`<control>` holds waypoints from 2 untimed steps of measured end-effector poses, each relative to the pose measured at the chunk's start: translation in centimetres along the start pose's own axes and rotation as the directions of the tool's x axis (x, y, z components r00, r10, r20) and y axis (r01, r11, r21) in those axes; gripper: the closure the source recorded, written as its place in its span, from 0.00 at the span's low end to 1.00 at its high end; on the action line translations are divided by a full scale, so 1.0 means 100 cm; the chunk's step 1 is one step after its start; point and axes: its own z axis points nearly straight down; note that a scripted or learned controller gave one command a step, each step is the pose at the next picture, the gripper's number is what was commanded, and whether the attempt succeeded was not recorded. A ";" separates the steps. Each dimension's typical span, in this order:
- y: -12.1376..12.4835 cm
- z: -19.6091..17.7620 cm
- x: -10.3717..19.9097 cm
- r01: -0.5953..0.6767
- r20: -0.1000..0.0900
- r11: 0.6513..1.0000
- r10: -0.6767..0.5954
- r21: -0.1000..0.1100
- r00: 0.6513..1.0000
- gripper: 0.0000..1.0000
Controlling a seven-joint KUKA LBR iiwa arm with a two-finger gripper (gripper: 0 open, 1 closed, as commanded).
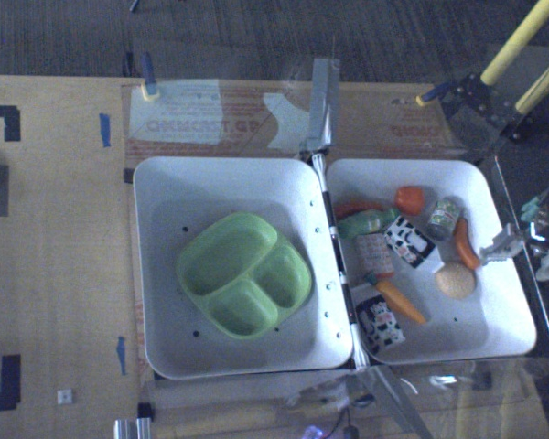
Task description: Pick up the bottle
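**Ana:** Under the two bins, what is lying there?

**Ben:** A pale wooden bench [55, 273] is carrying them, with bits of blue tape [104, 128] sticking to it and black corner marks [5, 122] sitting toward 9 o'clock. Dark carpet [256, 16] is running along the 12 o'clock edge. A clear sheet with faded lettering [197, 124] is lying just behind the left bin [156, 190].

**Ana:** And at 1 o'clock?

**Ben:** Two yellow poles [522, 30] are slanting down into a black clamp [480, 94]. A grey metal strip [322, 103] is standing where the bins are meeting.

**Ana:** Where is the bottle resting?

**Ben:** The green bottle [366, 222] is lying on its side in the right bin [494, 332], at about 10 o'clock within it, close to the wall that is dividing the bins. A cow-patterned carton [410, 242] is sitting just beside it toward 4 o'clock, and a small can [444, 216] is lying near, toward 3 o'clock. A carrot [401, 302] is lying toward 6 o'clock.

**Ana:** And the left bin?

**Ben:** A green divided plate [244, 273] is sitting in its middle.

**Ana:** Is the gripper spreading or pinching anything?

**Ben:** I cannot tell. A pale grey piece [505, 242] is poking over the right bin's 3 o'clock rim, but it is too blurred to name.
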 end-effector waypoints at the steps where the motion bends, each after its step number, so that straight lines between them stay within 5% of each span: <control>1: -0.018 0.147 0.082 -0.172 -0.003 0.985 0.172 -0.002 0.985 0.00; 2: -0.003 0.111 0.008 -0.177 -0.001 0.984 0.177 0.003 0.984 0.00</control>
